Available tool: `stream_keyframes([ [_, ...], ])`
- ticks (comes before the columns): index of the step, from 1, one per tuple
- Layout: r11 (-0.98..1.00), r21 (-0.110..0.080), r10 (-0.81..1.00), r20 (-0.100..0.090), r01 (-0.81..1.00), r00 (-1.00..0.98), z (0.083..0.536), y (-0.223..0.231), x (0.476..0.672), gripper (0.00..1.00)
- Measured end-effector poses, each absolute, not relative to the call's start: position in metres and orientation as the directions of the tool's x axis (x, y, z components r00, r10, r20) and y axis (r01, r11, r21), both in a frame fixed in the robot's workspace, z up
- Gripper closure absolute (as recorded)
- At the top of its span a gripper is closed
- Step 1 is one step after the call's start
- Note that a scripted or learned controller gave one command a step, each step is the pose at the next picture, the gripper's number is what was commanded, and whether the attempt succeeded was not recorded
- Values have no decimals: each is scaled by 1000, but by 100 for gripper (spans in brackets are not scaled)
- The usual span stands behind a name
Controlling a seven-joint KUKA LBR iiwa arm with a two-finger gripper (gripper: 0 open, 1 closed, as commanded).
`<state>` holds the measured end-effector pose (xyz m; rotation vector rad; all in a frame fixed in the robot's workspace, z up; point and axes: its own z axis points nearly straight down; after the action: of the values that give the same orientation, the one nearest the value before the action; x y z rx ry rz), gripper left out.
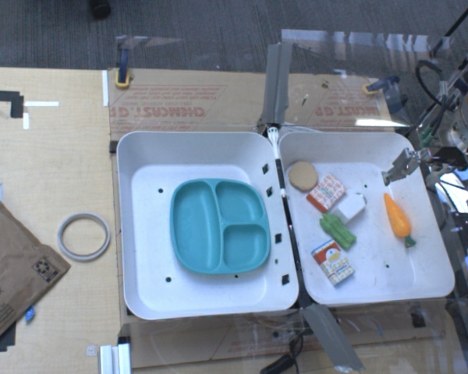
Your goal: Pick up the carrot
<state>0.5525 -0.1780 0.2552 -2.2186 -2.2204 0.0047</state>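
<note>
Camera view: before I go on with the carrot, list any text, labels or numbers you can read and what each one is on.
"CHEMCAST GP", red print seen upside down, on the brown sheet behind the left bin; the rest is unclear.
The same red print repeats on the sheet behind the right bin, too blurred to read.
"BOX", on the cardboard box at the left edge; other print there is too small.
The two small red-and-white cartons carry printing too small to read.

We identify this as a robotics lab workcell: a light wood bench [47, 170] on grey carpet [218, 14], carrying two white bins [129, 232] braced by clamps [123, 76]. Left of the fingers [396, 171], toy food [327, 193] and loose cabling [437, 92] confirm a test setup.
</note>
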Motion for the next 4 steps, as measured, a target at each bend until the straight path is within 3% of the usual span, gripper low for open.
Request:
stream_keyframes([
  [1,28,-1,1000,-1,1000,-28,280,-172,578,0],
  [2,-120,-4,993,-1,993,120,169,-215,579,0],
  [3,-130,2,992,2,992,130,103,-208,568,0],
  [4,-132,-1,991,1,991,132,110,-208,568,100],
])
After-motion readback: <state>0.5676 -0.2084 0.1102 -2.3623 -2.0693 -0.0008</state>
